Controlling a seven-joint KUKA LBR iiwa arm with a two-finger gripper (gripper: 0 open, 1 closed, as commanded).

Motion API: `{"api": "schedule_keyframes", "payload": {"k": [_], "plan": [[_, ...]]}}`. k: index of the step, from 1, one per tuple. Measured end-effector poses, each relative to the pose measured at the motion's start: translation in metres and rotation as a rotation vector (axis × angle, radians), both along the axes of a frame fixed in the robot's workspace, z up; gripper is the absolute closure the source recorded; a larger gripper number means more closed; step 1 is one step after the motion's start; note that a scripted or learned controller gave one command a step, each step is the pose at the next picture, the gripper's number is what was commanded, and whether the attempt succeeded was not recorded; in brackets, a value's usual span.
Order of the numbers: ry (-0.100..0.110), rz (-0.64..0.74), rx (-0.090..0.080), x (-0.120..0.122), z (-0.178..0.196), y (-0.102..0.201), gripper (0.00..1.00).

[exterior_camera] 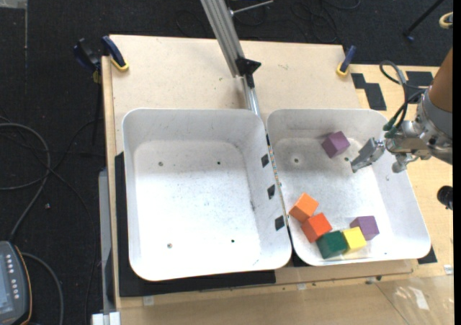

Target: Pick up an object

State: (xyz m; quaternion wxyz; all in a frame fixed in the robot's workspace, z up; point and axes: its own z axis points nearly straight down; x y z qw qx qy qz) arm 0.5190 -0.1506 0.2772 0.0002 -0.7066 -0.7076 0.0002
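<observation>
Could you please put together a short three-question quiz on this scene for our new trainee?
1. True or false: the end effector is over the left bin.
2. Which block lies apart from the others, nearest the end effector?
A. the green block
B. the purple block at the far side of the right bin
C. the yellow block
3. How many blocks lie in the right bin?

Key
1. False: it is over the right bin.
2. B.
3. Six: two purple, two orange, one green, one yellow.
</observation>
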Motion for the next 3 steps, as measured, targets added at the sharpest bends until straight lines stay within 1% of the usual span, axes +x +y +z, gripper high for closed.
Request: {"api": "schedule_keyframes", "payload": {"k": [1,2,3], "plan": [[-0.001,0.002,-0.003,0.087,-0.074,-0.028,0.00],[0.005,0.001,0.001,0.105,-0.180,-0.034,0.00],[-0.006,0.004,-0.001,0.160,-0.181,-0.014,0.00]]}}
